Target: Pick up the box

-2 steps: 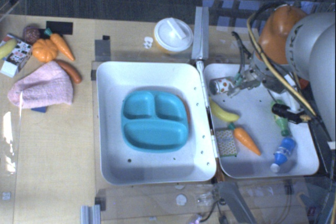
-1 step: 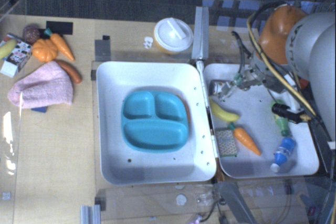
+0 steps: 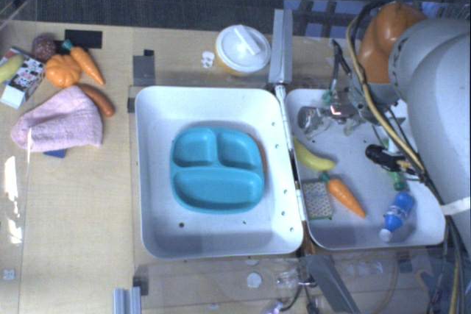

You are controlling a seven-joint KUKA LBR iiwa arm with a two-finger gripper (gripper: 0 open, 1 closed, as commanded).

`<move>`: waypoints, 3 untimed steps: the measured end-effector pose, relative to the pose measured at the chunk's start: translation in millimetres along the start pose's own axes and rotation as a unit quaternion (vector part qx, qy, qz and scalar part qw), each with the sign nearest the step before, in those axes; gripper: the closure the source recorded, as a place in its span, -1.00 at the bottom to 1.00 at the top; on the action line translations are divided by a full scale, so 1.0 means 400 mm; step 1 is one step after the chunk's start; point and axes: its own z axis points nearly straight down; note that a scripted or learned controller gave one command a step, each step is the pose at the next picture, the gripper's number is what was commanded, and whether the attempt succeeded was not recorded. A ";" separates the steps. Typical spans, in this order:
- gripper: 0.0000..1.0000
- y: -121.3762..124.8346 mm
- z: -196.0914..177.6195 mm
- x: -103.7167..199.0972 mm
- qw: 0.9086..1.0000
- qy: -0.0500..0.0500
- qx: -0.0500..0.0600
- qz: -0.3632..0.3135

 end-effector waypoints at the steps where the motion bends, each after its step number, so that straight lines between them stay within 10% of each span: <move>1: -1.00 -0.078 -0.002 0.043 0.998 -0.002 -0.028 -0.047; 2: -1.00 -0.004 0.000 0.028 0.993 0.006 0.010 0.117; 3: 1.00 -0.004 -0.025 0.028 0.993 0.005 0.010 0.115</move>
